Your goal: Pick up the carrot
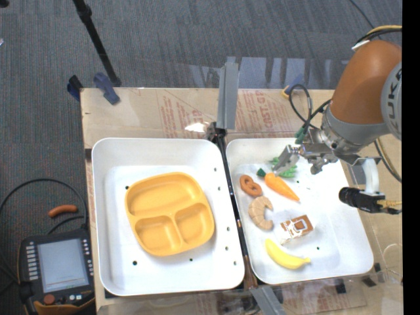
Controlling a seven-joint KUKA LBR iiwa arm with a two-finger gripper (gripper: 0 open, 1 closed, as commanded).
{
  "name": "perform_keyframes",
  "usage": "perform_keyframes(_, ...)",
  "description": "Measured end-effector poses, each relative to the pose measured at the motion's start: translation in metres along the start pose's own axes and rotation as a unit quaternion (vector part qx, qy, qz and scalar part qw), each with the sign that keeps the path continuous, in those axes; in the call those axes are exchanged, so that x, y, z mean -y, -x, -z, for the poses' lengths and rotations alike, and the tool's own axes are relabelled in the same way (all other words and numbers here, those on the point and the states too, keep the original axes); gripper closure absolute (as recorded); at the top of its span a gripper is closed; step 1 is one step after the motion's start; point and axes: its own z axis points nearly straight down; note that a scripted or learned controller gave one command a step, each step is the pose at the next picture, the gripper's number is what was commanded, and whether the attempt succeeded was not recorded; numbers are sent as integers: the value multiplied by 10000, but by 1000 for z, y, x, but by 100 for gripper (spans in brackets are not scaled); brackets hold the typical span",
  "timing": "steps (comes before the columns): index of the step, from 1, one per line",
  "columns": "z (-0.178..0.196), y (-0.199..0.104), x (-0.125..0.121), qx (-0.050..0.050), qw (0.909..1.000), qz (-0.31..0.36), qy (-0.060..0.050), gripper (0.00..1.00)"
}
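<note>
The carrot [281, 186], orange with a green top, lies in the right bin [341, 241] near its upper middle. My gripper [302, 161] hovers above the right bin's far part, just up and right of the carrot's green end. Its fingers [286, 159] are spread apart with nothing between them. The grey arm with its orange band reaches in from the right.
In the right bin also lie a brown pretzel [250, 185], a croissant [262, 213], a small brown-and-white box [296, 228] and a banana [285, 255]. The left bin [111, 169] holds a yellow divided plate [170, 212]. A teach pendant [56, 268] sits on the floor at left.
</note>
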Motion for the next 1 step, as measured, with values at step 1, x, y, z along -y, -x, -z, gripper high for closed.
perform_keyframes(1,-136,32,-17,-4,9970,-771,4,0)
